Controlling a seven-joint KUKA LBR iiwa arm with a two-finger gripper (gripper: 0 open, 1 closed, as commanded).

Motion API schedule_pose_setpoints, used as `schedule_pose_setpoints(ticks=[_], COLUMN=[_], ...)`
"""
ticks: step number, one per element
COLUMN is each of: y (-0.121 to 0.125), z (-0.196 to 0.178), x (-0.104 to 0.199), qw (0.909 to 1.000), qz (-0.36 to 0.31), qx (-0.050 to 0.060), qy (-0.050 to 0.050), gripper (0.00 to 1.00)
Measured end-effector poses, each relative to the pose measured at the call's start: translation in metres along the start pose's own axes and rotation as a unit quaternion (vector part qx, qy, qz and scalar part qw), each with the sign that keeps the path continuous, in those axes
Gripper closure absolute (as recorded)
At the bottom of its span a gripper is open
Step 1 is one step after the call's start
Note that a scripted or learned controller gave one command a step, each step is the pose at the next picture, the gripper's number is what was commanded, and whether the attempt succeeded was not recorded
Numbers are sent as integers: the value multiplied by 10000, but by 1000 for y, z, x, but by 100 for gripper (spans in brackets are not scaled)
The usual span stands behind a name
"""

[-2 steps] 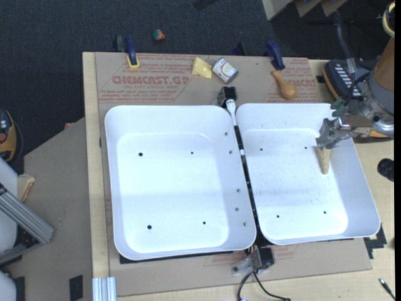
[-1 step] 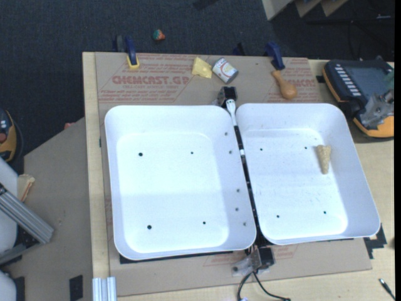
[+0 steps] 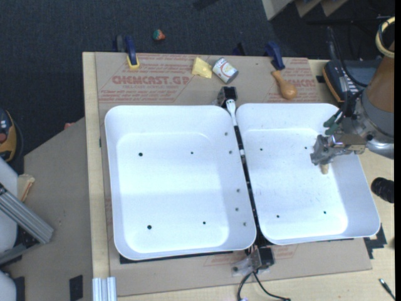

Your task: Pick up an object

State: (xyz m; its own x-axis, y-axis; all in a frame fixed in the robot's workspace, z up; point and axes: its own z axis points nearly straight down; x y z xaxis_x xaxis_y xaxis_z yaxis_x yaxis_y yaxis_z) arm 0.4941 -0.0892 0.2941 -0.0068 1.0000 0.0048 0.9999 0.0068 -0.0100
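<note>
Landmark: the right bin point(image 3: 294, 212) is being taken as the reference for every place below.
Arm: the grey arm point(image 3: 376, 115) is being reached in across the right bin's right rim.
Gripper: the gripper point(image 3: 326, 157) is being held over the right bin's floor, toward its right side and upper half.
Grip state: whether the gripper is open, closed or gripping is not being shown clearly enough; it cannot be told.
Task's thing: a small tan piece point(image 3: 324, 167) is being seen at the gripper's lower tip, inside the right bin; whether it is being gripped, is merely being touched, or belongs to the gripper itself cannot be told.
Handling, as judged: the tan piece is being read as light and probably stiff. Being so small, it is being judged easy to nudge aside or let slip on the smooth white floor.
Where to take hold, as judged: a grasp across its narrow width, centred, from straight above is being favoured.
Other candidates: a yellow wedge point(image 3: 202, 68), a small box point(image 3: 224, 70) and a brown pear-shaped piece point(image 3: 285, 85) are lying beyond the right bin's far rim, on the board.
Left bin point(image 3: 175, 187): it is lying just beside the right bin, the two rims touching.
</note>
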Motion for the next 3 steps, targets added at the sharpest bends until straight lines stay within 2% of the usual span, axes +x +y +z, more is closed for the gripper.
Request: schedule_pose_setpoints(ticks=[1,2,3], y=[-12,-15,-3], z=[-77,7,-96], x=[-38,22,-49], qw=[9999,10000,9999], qz=[49,6,65], qx=[-96,-8,-120], qy=[-42,-9,-57], gripper=[100,100,100])
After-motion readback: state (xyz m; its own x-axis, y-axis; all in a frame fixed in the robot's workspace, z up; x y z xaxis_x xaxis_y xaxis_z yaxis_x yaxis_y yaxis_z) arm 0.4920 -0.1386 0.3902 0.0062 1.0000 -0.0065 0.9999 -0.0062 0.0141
